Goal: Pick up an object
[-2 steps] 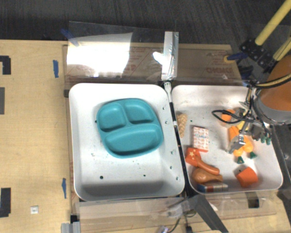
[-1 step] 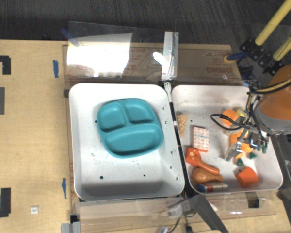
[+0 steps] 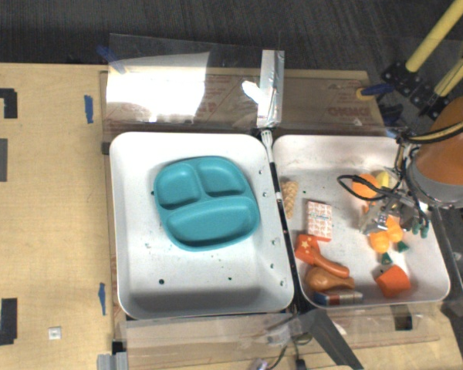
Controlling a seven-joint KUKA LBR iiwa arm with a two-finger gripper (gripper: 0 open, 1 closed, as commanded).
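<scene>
Pincer (image 3: 386, 220) hovers over small orange toy (image 3: 380, 240) in right bin (image 3: 336, 160).

two white bins (image 3: 131, 206), one teal plate (image 3: 207, 202)

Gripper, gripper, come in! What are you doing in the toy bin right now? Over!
Gripper low in right bin, over small orange toy; grip unclear. Orange block and brown toy lie nearby. Teal tray sits in left bin.

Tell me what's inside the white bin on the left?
The left bin holds a teal divided plate, lying flat near its middle. Whatever is beneath the plate is covered, so I cannot see it.
</scene>
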